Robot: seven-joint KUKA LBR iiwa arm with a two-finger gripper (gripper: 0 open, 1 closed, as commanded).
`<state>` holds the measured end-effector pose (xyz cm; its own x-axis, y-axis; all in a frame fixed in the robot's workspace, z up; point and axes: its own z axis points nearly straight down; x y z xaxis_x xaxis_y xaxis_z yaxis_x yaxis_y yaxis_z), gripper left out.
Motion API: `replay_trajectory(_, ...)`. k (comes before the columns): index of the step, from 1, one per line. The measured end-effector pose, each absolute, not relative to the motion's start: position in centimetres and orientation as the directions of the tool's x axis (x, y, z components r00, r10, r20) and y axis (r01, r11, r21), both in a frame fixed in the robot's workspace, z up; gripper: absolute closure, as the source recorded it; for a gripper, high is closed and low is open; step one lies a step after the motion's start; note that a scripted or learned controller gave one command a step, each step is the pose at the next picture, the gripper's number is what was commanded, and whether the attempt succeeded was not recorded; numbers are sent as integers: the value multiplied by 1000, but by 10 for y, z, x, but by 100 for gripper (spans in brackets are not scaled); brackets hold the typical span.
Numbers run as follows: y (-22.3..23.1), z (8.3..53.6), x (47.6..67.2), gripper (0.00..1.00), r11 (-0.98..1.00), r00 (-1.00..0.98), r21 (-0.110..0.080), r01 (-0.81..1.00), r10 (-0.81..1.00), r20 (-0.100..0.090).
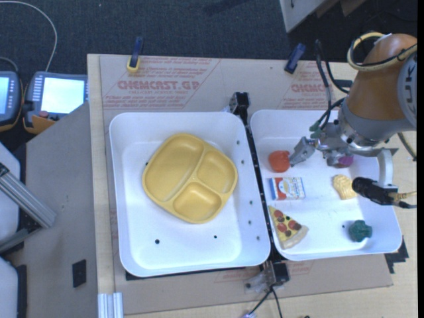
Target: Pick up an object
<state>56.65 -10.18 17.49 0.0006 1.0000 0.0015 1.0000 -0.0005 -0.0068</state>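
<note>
Camera view: two white bins are seen side by side on the bench. A yellow divided plate point(191, 177) lies in the middle of the left bin point(126, 197). In the right bin point(384, 240), the gripper point(301, 152) is lowered near the far edge, just beside a red piece point(279, 160); its fingers seem spread, nothing between them. A carton point(286, 189), a pizza slice point(289, 227), a yellow piece point(343, 186) and a green piece point(360, 230) lie nearer the front edge.
</note>
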Motion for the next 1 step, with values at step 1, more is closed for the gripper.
replay_trajectory(1,-107,112,564,0,-1,1,-9,1000,1000,2)
